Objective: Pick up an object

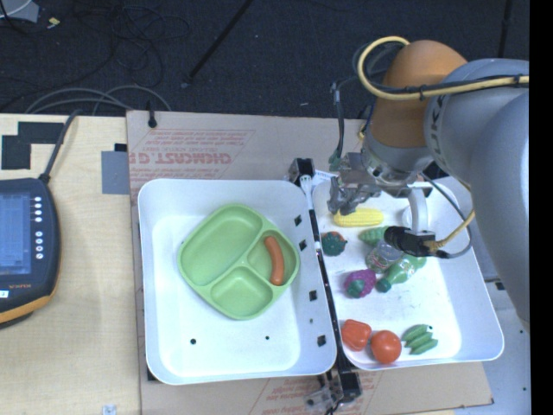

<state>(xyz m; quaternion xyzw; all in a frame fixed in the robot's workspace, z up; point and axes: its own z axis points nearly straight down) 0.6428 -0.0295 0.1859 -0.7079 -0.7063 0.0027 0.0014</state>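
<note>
Hand (348, 199) above corn (358, 218) in right bin (471, 318), sausage (276, 259) on green plate (226, 262)

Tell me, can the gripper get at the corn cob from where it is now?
Probably yes. The gripper hangs right above the corn cob at the right bin's far end, and nothing lies on the cob.

This looks like a robot lab. Left of the claw (346, 199) sits a control pad (22, 236) on a wooden bench (78, 335), and black cables (104, 24) run behind.
</note>
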